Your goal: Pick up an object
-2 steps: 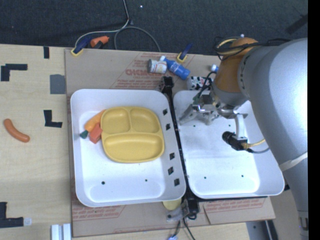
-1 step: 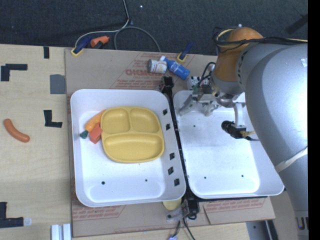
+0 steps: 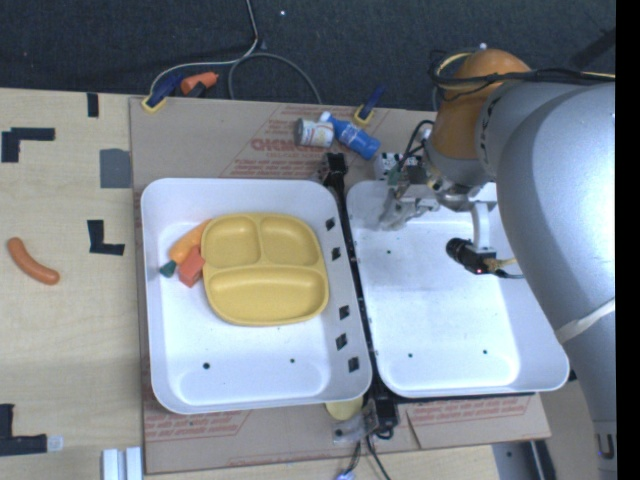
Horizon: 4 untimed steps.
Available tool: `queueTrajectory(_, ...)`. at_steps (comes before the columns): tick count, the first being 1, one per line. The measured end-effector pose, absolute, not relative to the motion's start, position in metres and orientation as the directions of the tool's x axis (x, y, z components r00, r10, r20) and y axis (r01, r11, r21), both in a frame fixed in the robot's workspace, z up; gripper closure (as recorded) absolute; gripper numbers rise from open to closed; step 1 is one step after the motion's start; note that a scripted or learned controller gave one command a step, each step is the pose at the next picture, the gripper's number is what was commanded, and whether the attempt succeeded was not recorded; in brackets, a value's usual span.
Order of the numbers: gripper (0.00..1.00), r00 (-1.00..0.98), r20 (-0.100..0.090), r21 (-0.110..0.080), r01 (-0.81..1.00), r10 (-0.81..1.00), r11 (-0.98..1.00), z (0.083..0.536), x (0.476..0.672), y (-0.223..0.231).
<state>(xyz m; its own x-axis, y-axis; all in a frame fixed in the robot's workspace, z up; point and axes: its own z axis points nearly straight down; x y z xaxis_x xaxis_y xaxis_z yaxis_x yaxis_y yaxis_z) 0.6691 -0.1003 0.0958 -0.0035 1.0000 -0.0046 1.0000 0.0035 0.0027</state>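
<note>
A yellow divided plate (image 3: 265, 268) lies in the left bin (image 3: 240, 378). Tucked against the plate's left edge are an orange piece (image 3: 186, 243), a red piece (image 3: 190, 271) and a small green bit (image 3: 167, 268). My gripper (image 3: 397, 205) hangs low over the far left corner of the right bin (image 3: 450, 338), below the orange band (image 3: 470, 108) of the wrist. I see nothing held in it. The grey arm covers the right bin's far right part.
A blue and white bottle (image 3: 337, 132) lies on the cardboard behind the bins. An orange sausage (image 3: 32, 261) rests on the bench at far left. An orange clamp (image 3: 190, 84) and a black cable (image 3: 255, 53) sit at the back.
</note>
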Motion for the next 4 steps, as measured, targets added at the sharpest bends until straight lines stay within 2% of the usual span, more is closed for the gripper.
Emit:
queueTrajectory(1, 1.0, -0.003, 0.002, 0.004, 1.0, 1.0, 0.003, 0.19, 0.583, -0.052)
queueTrajectory(2, 1.0, -0.006, 0.002, -0.002, 1.0, 1.0, 0.006, 0.184, 0.583, 0.001)
queueTrajectory(3, 1.0, 0.003, -0.004, 0.006, 1.0, 1.0, -0.003, 0.222, 0.627, -0.074)
queueTrajectory(4, 1.0, -0.007, 0.001, -0.004, 1.0, 1.0, 0.007, 0.181, 0.636, 0.002)
